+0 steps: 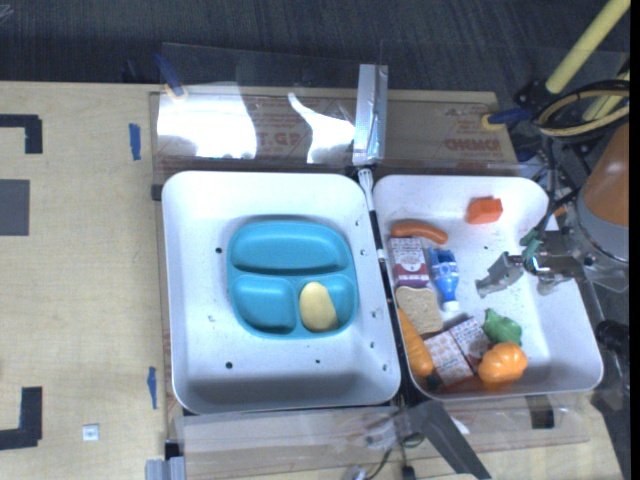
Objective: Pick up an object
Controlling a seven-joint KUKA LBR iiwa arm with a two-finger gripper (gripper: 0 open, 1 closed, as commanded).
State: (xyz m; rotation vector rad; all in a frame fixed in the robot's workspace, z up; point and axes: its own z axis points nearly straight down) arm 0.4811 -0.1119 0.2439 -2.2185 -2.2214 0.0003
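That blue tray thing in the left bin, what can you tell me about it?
The turquoise plastic divided tray lies flat, open side up, near the middle of the left white bin. It has rounded corners and three hollows: one long compartment along the far side and two smaller ones nearer the camera. A pale yellow, egg-shaped object rests in the near right compartment. The surface looks smooth and slightly glossy.

Fixed overhead camera, slanted down, both bins (180, 268)

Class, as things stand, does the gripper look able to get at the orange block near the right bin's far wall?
Probably yes. The orange block lies alone on bare bin floor, apart from the hot dog, and the gripper hangs nearby with nothing between.
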